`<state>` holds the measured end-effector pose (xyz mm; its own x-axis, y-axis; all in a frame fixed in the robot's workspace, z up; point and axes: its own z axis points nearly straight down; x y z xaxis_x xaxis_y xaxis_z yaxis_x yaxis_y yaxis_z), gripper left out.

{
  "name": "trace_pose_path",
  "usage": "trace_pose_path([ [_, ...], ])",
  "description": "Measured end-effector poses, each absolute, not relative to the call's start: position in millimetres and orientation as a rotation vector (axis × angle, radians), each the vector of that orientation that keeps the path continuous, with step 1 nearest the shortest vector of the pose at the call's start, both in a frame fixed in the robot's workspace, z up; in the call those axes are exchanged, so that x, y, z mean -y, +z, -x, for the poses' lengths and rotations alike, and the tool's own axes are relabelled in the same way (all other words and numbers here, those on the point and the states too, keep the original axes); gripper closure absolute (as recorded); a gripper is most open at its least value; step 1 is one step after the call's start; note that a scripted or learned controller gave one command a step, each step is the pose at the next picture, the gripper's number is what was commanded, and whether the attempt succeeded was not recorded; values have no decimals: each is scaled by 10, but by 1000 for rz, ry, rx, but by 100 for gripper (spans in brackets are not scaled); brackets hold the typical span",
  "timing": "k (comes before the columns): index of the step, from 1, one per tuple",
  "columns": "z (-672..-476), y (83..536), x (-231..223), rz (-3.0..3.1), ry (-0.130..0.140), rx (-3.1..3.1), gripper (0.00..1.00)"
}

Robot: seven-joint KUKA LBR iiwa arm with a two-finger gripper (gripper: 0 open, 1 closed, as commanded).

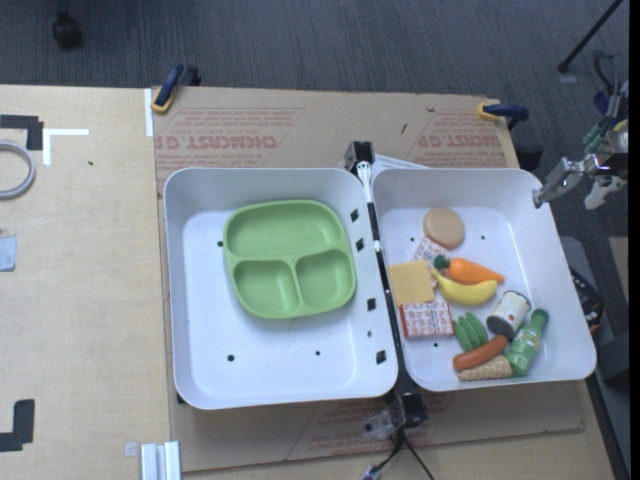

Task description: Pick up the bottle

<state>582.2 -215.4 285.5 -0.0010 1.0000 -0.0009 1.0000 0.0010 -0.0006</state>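
While the jaws' point(566, 180) spread is unclear, the glossy green bottle point(526, 342) lies tilted.

Left bin point(190, 298) holds green divided plate point(290, 258). Right bin point(545, 238): round cookie point(444, 226), cheese slice point(411, 282), banana point(466, 289), carrot point(473, 268), red-patterned box point(426, 319), small can point(508, 312). Cardboard sheet point(250, 133) under both bins on the counter point(75, 298).

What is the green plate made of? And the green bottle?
The plate looks like matte plastic: one even green, soft rounded rims, moulded in three sections. The bottle looks like glossy plastic, with bright glints on it, though it is too small to be sure.
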Motion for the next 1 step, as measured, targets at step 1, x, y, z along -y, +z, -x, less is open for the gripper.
trace_pose_path([
  [1, -5828, 2951, 2154, -2216, -3, -2225, 100],
])
